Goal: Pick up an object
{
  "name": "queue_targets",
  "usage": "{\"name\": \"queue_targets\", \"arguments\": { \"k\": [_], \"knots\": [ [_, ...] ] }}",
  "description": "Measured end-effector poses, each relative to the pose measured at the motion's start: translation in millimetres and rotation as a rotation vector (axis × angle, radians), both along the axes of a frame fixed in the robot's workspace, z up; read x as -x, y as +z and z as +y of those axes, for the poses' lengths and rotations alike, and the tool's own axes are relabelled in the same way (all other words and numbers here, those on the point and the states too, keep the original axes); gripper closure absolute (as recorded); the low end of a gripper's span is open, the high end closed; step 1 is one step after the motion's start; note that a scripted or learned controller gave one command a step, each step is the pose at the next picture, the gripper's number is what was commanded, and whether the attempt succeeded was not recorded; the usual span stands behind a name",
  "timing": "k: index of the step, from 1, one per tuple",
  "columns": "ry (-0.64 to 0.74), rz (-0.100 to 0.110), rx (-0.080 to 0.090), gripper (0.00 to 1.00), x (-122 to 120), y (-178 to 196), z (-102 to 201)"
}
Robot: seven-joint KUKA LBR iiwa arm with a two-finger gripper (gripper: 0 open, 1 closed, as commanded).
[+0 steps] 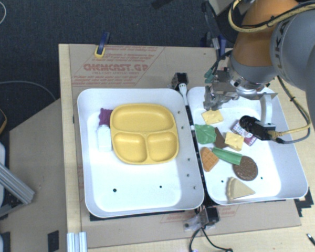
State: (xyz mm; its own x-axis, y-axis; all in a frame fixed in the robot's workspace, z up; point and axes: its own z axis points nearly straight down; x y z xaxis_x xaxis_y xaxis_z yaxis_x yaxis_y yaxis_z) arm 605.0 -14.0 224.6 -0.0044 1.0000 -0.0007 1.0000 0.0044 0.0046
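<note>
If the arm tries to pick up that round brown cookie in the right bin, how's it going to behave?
The round brown cookie looks like a flat disc lying on its face, so it probably won't roll, but its low edge gives little to pinch. It seems stiff and light, likely toy food. It touches the green piece, so a push may shift both across the smooth right bin.

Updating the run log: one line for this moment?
gripper: low over right bin, far-left corner | nearest: yellow cheese piece | grasp: cannot tell | left bin: yellow tray
</note>
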Motion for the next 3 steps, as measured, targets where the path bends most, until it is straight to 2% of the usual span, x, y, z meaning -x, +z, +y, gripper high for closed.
{"name": "queue_targets", "arguments": {
  "k": [1, 2, 3],
  "knots": [
    [0.0, -0.001, 0.0, 1.0, -45, -8, 27],
    [-0.002, 0.0, 0.0, 1.0, -53, -9, 45],
    [-0.004, 0.004, 0.0, 1.0, -50, -6, 47]
  ]
}}
